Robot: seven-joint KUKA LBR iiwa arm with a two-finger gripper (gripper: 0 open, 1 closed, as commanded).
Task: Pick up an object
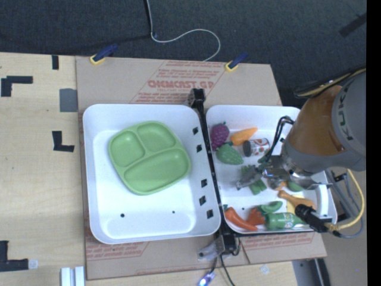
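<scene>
Nearest the camera, a green bottle (284, 221) and orange pieces (241, 218) lie along the right bin's (256, 111) front wall. Farther in, the claw (257, 177) hangs low among green toys (257, 187). Judging by this, the grasp is under way; lifting comes next. How wide it stands, I cannot tell.

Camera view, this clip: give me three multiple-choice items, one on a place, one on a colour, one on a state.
1. Where does the plate lie?
A. left bin
B. right bin
C. on the cardboard

2. What colour is the plate?
A. orange
B. purple
C. green

3. How does the gripper stand?
A. raised outside the bins
B. low over the right bin's toys
C. over the plate

Key: 1 A, it lies in the left bin. 2 C, it is plainly green. 3 B, it sits low in the right bin among the toys.
</scene>
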